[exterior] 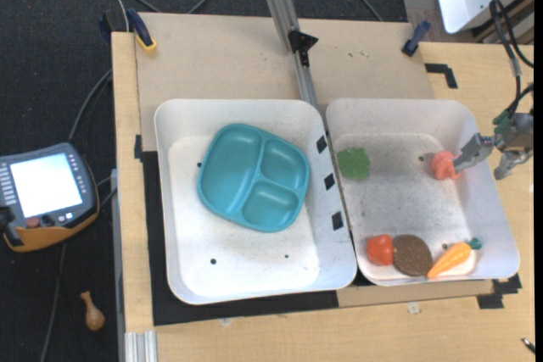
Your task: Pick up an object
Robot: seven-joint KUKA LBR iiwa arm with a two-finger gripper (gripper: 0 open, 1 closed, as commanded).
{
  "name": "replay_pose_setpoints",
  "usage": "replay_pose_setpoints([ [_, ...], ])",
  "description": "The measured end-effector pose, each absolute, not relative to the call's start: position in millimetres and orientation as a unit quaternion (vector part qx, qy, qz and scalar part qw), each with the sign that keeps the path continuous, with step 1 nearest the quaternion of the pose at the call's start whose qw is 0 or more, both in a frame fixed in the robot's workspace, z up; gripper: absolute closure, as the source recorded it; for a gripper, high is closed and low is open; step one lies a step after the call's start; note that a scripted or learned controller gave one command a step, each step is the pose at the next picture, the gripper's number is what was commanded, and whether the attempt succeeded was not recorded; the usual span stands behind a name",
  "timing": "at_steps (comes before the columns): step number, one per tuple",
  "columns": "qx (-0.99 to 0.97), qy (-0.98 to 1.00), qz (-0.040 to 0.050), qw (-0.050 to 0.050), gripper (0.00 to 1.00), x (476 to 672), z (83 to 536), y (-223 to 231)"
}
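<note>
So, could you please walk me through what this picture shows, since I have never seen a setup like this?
It is one photo, taken by a fixed camera above a workbench, looking down at a slant. Two shallow white bins sit side by side. The left bin holds a teal divided plate. The right bin holds toy foods: a green piece, a pink piece, a red tomato, a brown round patty and an orange carrot. The machine is a robot arm reaching in from the right; its gripper sits at the right bin's edge, beside the pink piece. Nothing is visibly held. On the floor at left lies the arm's handheld control screen.
</note>
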State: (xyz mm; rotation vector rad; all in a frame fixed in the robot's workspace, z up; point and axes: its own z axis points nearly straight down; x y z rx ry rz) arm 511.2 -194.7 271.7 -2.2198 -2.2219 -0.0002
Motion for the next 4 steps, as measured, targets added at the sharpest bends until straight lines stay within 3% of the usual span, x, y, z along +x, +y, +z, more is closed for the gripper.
replay_pose_setpoints([
  [2, -0.707, -0.707, 0.0005, 0.003, 0.0, 504.6, 183, -184],
  [3, -0.707, -0.707, 0.0006, 0.003, 0.0, 512.2, 124, -183],
  [4, -0.707, -0.707, -0.0008, 0.0, 1.0, 513.2, 138, -184],
])
